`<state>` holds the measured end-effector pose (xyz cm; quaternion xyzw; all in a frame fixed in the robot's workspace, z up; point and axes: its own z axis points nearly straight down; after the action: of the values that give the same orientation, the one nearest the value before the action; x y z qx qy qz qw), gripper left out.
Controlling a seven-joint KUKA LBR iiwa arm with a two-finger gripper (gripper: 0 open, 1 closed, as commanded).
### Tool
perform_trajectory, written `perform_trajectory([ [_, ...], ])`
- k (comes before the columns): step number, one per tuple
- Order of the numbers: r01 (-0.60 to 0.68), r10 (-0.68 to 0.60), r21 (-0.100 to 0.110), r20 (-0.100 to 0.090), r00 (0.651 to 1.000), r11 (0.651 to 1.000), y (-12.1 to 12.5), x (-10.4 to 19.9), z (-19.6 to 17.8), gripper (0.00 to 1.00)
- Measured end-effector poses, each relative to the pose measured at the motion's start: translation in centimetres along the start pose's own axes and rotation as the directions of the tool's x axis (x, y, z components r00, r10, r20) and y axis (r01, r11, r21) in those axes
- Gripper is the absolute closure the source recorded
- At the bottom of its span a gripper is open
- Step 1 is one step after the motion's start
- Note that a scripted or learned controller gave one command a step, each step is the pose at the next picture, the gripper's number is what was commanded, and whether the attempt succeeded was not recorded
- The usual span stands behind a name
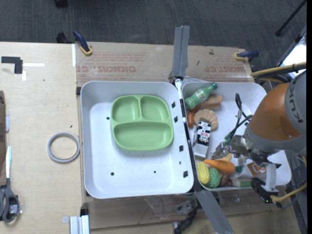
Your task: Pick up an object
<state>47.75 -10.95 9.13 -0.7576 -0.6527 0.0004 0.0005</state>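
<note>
I see the arm (pixel 278 113) reaching in from the right edge of the frame, its orange band over the right bin (pixel 253 89). The gripper (pixel 229 150) sits low over that bin's lower half, just above a carrot (pixel 220 165). I cannot tell how its fingers stand; cables and the wrist crowd that spot.

The carrot is orange, tapered and lies nearly level, beside a yellow corn cob (pixel 203 173) with a green end, at the bin's bottom left. Above them lies a small black-and-white carton (pixel 203 132), then a tan shell-shaped piece (pixel 205 116), and a green bottle (pixel 199 95) tilted near the bin's top.

The left bin (pixel 97 169) holds a green divided plate (pixel 142 122) in its upper middle. A grey ring (pixel 64 147) lies on the bench at the left.
</note>
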Motion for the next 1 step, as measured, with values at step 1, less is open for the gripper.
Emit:
perform_trajectory([
  [1,-0.005,0.005,0.000,0.000,1.000,1.000,0.05,-0.06,-0.86,1.00],
])
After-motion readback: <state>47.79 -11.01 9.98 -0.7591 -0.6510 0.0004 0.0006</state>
